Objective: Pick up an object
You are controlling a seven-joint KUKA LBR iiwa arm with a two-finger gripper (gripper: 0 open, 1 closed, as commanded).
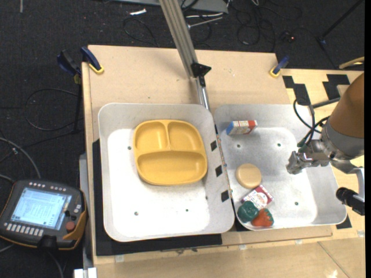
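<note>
In the right bin point(313, 207) a small white carton with red and blue print point(242, 127) lies near the far left corner. A tan round disc point(248, 175) sits left of centre. At the near left corner a red-and-white packet point(258, 198), a dark green piece point(248, 211) and a red piece point(264, 218) are bunched together. My gripper point(294, 163) hangs over the right half of this bin, apart from every object, with bare bin floor beneath it. The orange band of the arm point(353, 112) rises behind it at the right edge.
The left bin point(116, 172) holds a yellow divided plate point(170, 152). A metal pole point(182, 36) slants down to the gap between the bins. A teach pendant point(40, 212) lies off the bench at the near left. Cables trail on the dark floor behind.
</note>
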